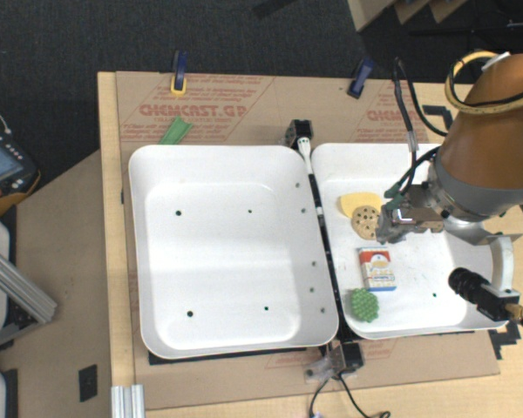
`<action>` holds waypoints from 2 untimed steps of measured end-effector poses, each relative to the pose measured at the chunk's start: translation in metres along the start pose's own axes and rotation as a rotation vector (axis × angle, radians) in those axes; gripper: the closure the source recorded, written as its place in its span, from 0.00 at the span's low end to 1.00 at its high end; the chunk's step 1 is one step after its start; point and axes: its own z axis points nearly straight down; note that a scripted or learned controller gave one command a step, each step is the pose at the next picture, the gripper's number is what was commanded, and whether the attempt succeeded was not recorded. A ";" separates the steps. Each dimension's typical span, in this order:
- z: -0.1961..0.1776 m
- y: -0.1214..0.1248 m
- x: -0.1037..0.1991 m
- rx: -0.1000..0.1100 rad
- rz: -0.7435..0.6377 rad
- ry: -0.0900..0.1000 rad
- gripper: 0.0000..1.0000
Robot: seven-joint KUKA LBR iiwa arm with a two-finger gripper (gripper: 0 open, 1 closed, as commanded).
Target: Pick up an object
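Observation:
In the right bin [418, 316] lie a yellow piece [357, 203], a round brown cookie [362, 223], a small red, white and blue box [377, 268] and a green bumpy ball [363, 304]. My gripper [392, 225] hangs low over that bin, just right of the cookie and above the box. The grey and orange arm covers the bin's right part.
The left bin [157, 259] lies beside the right one, with a black divider rail [318, 225] between them. A green strip [174, 131] lies on the cardboard behind the left bin. Blue clamps [179, 70] hold the cardboard's far edge.

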 end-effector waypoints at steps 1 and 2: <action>-0.087 0.007 0.043 -0.003 -0.003 0.002 1.00; -0.115 0.000 0.106 0.004 -0.004 0.002 1.00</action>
